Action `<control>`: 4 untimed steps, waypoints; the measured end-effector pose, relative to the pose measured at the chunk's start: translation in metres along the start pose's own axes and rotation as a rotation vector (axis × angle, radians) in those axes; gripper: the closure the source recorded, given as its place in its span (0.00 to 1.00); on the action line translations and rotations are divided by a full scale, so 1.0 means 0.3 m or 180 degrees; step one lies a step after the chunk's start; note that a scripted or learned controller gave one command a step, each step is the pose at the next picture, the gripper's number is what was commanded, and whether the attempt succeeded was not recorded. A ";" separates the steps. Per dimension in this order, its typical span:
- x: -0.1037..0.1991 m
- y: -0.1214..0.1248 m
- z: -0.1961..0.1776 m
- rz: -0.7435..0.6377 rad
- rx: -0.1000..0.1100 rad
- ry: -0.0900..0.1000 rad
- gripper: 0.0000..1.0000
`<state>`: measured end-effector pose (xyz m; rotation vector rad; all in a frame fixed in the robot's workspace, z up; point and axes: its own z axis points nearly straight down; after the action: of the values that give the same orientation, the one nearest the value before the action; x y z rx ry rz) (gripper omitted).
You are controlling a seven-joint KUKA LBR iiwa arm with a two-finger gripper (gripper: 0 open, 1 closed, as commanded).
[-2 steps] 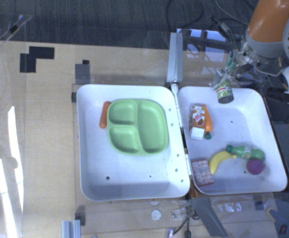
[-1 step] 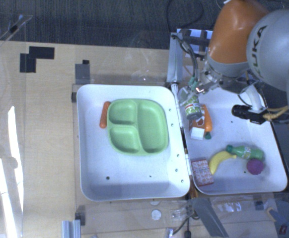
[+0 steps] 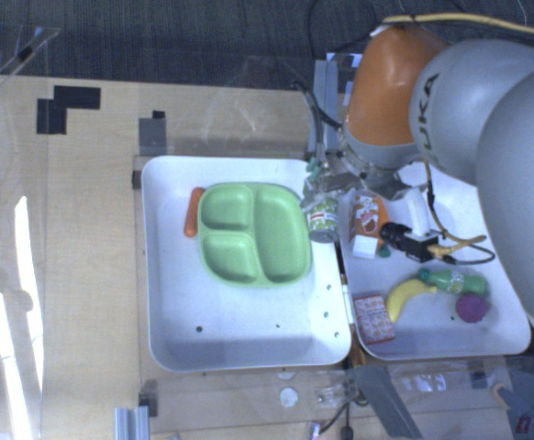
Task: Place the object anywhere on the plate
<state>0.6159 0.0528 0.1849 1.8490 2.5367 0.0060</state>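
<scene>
A green divided plate [image 3: 253,234] lies in the left bin [image 3: 239,337]. A small round can with a green and white label [image 3: 323,220] is at the plate's right edge, over the wall between the two bins. My gripper [image 3: 326,189] is directly above the can and seems to touch its top. The wrist hides the grip itself. An orange carrot-like piece [image 3: 192,212] lies against the plate's left side.
The right bin [image 3: 487,337] holds an orange and white packet [image 3: 369,213], a white block [image 3: 366,245], a banana [image 3: 407,297], a green item [image 3: 443,280], a purple ball [image 3: 472,308] and a patterned pink box [image 3: 374,318]. The arm covers that bin's far side.
</scene>
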 end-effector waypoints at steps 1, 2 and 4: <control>-0.001 0.000 -0.001 0.0002 -0.0001 0.0000 0.00; 0.277 -0.005 -0.007 0.0629 0.0004 0.0004 0.00; 0.646 -0.203 0.295 0.0657 -0.0107 0.0004 0.00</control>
<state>0.4988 0.2188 0.0961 2.0879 2.3189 0.0499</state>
